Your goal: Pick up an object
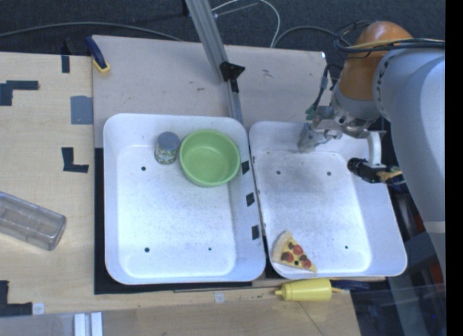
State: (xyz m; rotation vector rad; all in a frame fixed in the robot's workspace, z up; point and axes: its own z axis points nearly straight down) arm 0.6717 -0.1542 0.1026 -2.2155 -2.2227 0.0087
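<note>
The flat triangular toy pizza slice (292, 252) lies at the near left corner of the right white bin (376, 233), well apart from the pincer (312, 137) by the far rim; whether the pincer is spread I cannot tell. It looks light, stiff, thin; pinch across its edges.

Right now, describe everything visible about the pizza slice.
The pizza slice is a small wedge, tan-yellow with red round toppings, probably a plastic toy. It lies flat in the right bin, at the near left corner against the bin's sloping wall, its point toward the far left and its wide crust edge toward the near right. It seems to touch only the bin. The gripper is at the bin's far edge, well apart from it.
</note>
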